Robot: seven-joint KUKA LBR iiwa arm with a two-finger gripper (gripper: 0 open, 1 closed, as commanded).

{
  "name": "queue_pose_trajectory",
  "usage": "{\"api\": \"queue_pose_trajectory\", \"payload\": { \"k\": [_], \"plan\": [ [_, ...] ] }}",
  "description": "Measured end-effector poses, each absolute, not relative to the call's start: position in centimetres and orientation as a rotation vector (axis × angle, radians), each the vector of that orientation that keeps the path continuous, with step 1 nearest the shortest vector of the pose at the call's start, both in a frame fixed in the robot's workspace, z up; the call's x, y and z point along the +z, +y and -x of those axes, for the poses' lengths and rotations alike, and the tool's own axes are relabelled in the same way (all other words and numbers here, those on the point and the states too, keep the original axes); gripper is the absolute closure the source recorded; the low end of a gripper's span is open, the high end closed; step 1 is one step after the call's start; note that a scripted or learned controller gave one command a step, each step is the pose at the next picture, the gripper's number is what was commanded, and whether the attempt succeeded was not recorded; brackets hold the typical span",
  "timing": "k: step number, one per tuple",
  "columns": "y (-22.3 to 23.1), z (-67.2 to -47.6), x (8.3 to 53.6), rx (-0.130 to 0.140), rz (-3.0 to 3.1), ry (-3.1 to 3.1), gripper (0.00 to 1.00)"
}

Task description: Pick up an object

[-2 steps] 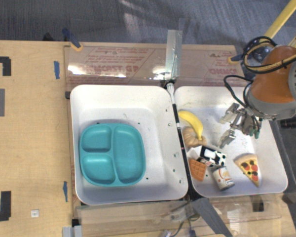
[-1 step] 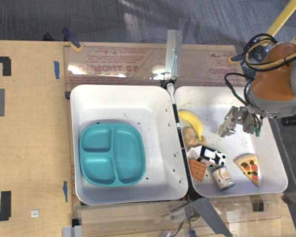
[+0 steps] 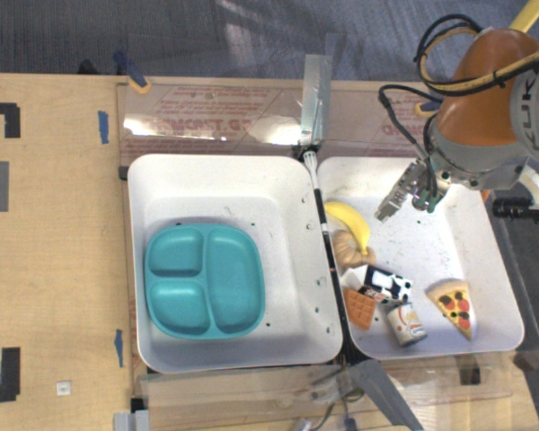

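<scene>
You see the objects gathered in the right bin (image 3: 499,268), most of them along its left wall. A banana (image 3: 352,223) lies just beside that wall about halfway down, curving toward the bin's middle. Right below it sits a tan, lumpy item (image 3: 346,251) that touches the banana's lower end. Further toward the near edge you find a black-and-white toy (image 3: 384,284), a waffle piece (image 3: 360,309) against the left wall, and a small can (image 3: 405,323) lying tilted just beside the waffle. A pizza slice (image 3: 454,305) rests apart from these, near the bin's near right corner.

The gripper (image 3: 404,196) hangs over the far half of the right bin, to the right of the banana and clear of it. Its fingers look narrow with nothing between them.

In the left bin (image 3: 287,330) you have a teal divided plate (image 3: 204,279) lying flat near the near left corner.
</scene>
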State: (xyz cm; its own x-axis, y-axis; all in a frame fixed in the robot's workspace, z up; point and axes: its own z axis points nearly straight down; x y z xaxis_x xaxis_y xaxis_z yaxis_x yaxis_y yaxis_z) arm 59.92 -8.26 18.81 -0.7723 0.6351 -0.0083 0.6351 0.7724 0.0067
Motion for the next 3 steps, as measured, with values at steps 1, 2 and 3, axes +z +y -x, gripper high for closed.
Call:
{"api": "queue_pose_trajectory", "payload": {
  "k": [1,2,3],
  "plan": [
    [-0.3,-61.3,19.7,0.007,-0.955,2.986,1.00],
    [5.3,-59.8,18.5,0.002,-1.213,2.898,1.00],
    [14.7,-57.7,11.2,0.027,-1.508,2.731,1.00]
  ]
}}
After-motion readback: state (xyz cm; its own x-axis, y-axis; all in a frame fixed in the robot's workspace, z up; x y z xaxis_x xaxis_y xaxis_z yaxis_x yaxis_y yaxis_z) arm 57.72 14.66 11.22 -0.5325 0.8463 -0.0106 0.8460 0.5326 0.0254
